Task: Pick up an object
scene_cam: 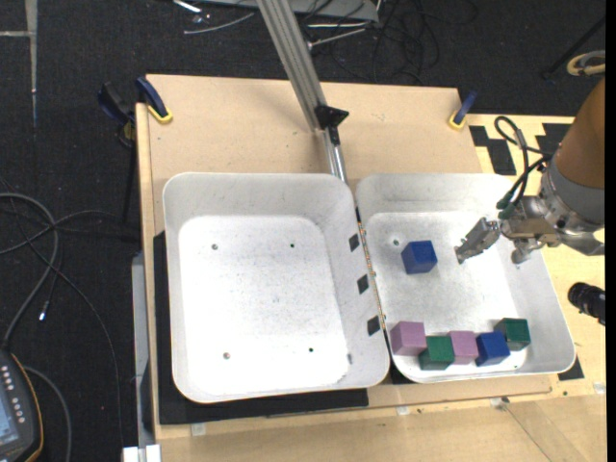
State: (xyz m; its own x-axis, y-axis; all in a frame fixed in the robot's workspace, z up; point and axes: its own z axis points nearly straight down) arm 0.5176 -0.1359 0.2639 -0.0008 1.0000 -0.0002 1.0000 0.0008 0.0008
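Six blocks: you can count them all in the right bin (539, 268).
Writing: none you can read.
Blue: two, a lone blue block (419, 256) mid-bin, another (492, 347) in the front row.
Purple: two (409, 336) (463, 346).
Green: two (438, 350) (516, 332).
Left bin (178, 258): white, beside the right one.
Gripper (496, 240): jaws spread apart, nothing between them, just right of the lone blue block.

Grey arm (577, 195), orange band, black cable, metal pincer (496, 242)

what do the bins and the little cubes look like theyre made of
Bins: likely moulded plastic, white, matt, scuffed with dark specks, rounded corners. Cubes, such as the blue one and pink one: solid-coloured, matt, crisp edges; painted wood or foam, cannot tell which.
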